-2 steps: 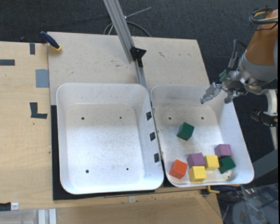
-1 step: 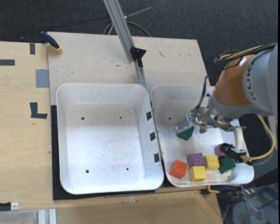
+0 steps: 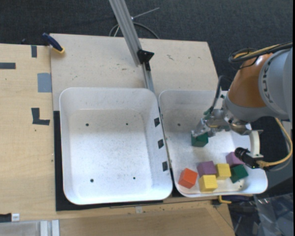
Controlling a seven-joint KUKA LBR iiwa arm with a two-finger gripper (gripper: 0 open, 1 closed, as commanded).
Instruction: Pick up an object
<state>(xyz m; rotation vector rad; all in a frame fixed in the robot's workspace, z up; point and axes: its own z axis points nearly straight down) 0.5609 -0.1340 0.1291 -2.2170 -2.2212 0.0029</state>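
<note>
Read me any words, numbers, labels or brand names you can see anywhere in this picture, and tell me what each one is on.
None: no readable text shows.
The blocks in the right bin, such as the orange block and the green block at the gripper, carry no print.
The grey tape patches on the bench are blank.

Legible markings: none

No text, label, brand, number or sign is showing readably on any surface near the tool.

Two white bins (image 3: 110,95) sat on a tan bench (image 3: 19,107); an orange block (image 3: 188,177), purple block (image 3: 206,168), two yellow blocks (image 3: 209,182) and green blocks (image 3: 200,140) filled the right bin's near corner.
</note>
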